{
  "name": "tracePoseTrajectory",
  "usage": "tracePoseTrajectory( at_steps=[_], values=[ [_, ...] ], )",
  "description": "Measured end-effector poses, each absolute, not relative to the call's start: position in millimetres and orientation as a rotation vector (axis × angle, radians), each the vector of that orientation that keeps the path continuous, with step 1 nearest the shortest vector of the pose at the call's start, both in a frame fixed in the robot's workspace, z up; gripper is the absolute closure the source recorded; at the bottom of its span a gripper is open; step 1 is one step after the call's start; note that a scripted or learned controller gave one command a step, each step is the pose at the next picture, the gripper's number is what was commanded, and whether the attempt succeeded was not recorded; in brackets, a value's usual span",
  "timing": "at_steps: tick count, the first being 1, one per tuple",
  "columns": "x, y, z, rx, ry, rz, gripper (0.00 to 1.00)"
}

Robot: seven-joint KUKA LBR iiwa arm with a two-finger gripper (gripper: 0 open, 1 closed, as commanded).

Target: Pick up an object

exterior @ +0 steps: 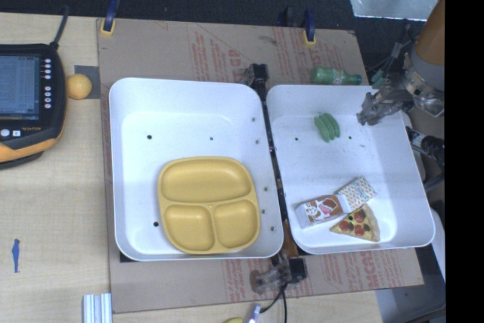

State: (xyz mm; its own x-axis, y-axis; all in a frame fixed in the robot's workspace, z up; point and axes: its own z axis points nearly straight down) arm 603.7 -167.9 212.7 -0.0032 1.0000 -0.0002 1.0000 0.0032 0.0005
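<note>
While the gripper (370, 111) hangs over the top right side of the right bin (412, 163), I cannot tell if its fingers are open or shut, and nothing shows between them. A green toy (327, 125) lies just to its left, so that looks like the easiest thing to grab. A small snack box (336, 203) and a pizza slice toy (357, 225) lie together near the front of that bin. The left bin (136, 125) holds a yellow tray (209, 203) with three parts. Both bins sit side by side on brown cardboard (189, 49) on the desk (53, 223), likely so the arm can reach each one. The box's writing is too small to read.
</note>
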Motion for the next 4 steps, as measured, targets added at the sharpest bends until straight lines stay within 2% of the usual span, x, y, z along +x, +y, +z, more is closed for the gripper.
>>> tracePoseTrajectory(
  at_steps=[1, 2, 3, 4],
  values=[
    [646.0, -138.2, 239.6, 2.219, 2.226, 0.001, 1.0],
    [633.8, -140.8, 260.0, 2.22, 2.224, 0.0, 1.0],
    [620.7, -134.4, 236.1, 2.22, 2.225, -0.005, 1.0],
    [620.9, -134.5, 236.4, 2.22, 2.225, -0.005, 0.0]
  ],
)
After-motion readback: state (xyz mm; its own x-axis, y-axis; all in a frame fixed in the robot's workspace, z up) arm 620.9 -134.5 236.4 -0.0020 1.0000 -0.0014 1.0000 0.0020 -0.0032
